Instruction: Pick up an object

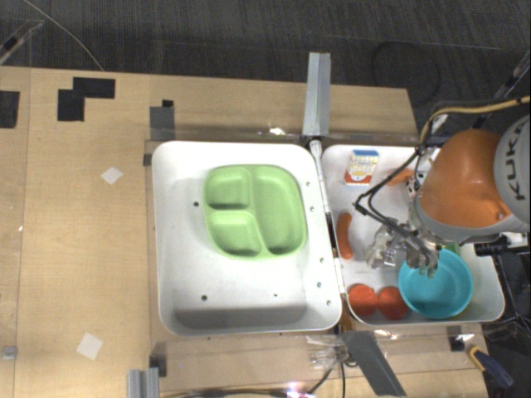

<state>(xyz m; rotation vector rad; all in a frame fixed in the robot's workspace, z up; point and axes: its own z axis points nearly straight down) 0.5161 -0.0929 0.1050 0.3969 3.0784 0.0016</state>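
Note:
The right bin (496, 309) holds a teal bowl (440, 290) at the front, two red-orange round things (377, 298) at the front left, an orange stick-shaped piece (343, 235) along the left wall and a small white packet (362, 166) at the back. My gripper (404, 254) hangs low over the middle of this bin, right at the bowl's back left rim. I see nothing held in it. The grey wrist and orange band (465, 181) hide the bin's right part.
The left bin (178, 222) holds a green divided tray (253, 210). A metal post (317, 94) stands behind the wall between the two bins. Black cables (377, 196) loop from the wrist over the right bin. Bare wooden bench (75, 247) lies to the left.

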